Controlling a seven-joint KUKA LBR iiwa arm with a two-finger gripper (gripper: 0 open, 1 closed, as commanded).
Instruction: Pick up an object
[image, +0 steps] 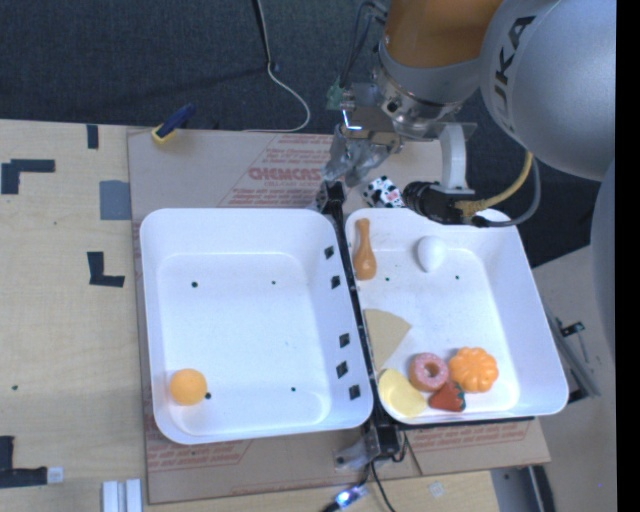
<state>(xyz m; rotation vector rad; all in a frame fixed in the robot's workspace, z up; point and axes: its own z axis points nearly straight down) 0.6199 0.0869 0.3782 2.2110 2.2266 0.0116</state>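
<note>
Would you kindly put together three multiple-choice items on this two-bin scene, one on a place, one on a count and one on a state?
1. Where does the orange ball lie?
A. near corner of the left bin
B. far corner of the right bin
C. on the cardboard

2. How many things lie in the left bin?
A. one
B. three
C. five

3. How does the pink doughnut lie relative to the orange pumpkin?
A. in the other bin
B. close beside it
C. stacked on top of it

Answers: 1 A, the ball sits by that bin's near-left corner; 2 A, the ball is alone there; 3 B, both rest side by side in the right bin.
</note>
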